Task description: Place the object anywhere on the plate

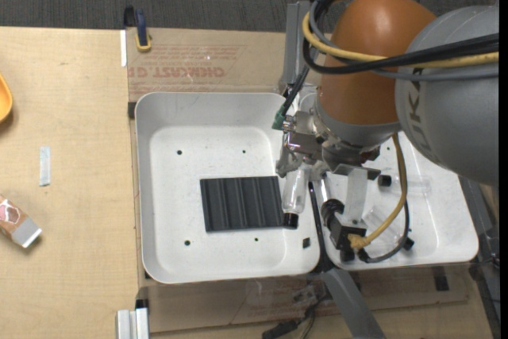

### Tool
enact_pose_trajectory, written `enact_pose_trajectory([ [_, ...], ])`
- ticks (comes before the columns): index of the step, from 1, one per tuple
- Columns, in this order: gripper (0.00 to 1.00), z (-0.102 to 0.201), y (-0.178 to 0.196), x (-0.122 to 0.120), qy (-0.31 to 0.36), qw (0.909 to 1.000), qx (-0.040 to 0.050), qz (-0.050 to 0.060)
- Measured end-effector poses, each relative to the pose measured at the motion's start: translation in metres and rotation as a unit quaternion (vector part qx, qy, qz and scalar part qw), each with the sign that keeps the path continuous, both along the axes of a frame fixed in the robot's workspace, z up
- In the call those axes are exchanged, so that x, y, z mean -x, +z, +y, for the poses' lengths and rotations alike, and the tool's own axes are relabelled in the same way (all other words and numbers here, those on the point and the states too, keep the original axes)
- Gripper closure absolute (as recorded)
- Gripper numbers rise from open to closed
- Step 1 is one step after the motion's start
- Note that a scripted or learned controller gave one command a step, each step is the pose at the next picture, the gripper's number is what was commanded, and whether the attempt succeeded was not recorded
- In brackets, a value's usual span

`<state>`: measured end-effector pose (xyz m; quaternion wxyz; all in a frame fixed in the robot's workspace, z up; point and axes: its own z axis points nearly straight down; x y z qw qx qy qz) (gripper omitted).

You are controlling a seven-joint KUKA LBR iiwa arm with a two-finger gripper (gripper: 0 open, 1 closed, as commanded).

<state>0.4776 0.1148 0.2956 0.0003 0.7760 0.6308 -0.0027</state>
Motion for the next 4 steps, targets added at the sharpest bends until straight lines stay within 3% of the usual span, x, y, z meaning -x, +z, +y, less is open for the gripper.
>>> enact_pose_trajectory([
  [1,1.00,0.038,-0.040,0.001,-0.079,0.9969,0.0007,0.001],
  [2,0.00,0.038,-0.040,0.001,-0.079,0.9968,0.0007,0.001],
  [3,1.00,0.036,-0.032,0.000,-0.079,0.9969,0.0028,0.003],
  [4,1.00,0.035,-0.021,-0.051,-0.241,0.9706,0.0014,0.000],
])
